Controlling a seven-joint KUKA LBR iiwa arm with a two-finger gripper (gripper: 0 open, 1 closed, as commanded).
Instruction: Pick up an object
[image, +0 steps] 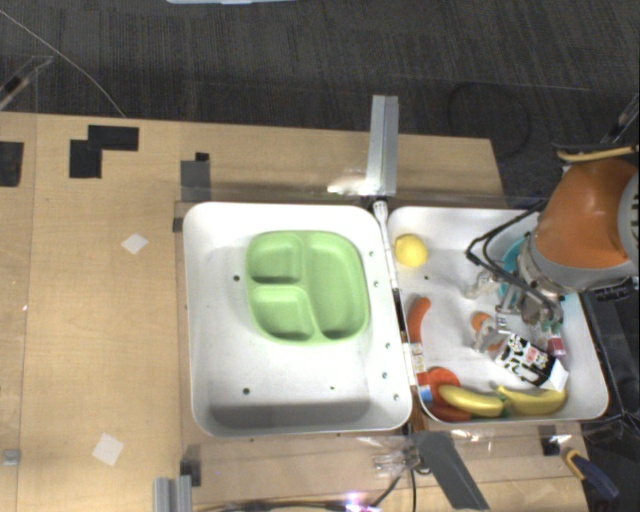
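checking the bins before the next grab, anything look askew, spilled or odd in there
Nothing looks spilled or broken. The green divided tray sits slightly askew in the left bin. In the right bin, two bananas are crowded against the near wall over a red item, and the claw is low among the clutter.

Two bananas (503, 401) – right bin's (590, 395) front edge

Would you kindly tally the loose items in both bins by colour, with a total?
Green: 1, the divided tray
Yellow: 3, the ball and two bananas
Red-orange: 2, the curved piece and the piece by the bananas
Black-and-white: 1, the small box
Total: 7
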